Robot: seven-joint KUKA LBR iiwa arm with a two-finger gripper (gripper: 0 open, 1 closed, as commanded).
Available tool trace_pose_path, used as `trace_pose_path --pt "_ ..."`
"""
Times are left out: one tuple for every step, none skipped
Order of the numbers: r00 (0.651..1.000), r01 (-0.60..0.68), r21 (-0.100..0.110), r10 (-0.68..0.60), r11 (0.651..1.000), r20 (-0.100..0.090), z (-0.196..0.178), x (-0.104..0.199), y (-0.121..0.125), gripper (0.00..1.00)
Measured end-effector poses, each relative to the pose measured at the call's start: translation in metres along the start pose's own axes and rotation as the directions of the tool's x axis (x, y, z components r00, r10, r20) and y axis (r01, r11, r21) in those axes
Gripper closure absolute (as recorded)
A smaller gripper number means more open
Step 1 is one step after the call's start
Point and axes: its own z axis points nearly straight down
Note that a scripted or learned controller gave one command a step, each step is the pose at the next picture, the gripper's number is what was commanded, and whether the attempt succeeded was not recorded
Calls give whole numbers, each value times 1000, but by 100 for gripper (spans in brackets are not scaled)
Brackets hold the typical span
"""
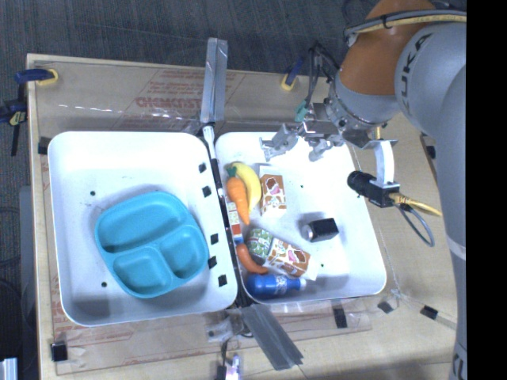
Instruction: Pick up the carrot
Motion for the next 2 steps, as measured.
trace_pose_path --pt "944 331 0 -331 944 0 104 19 -13 0" --pt "874 486 -24 -486 874 16 159 0 -2 0"
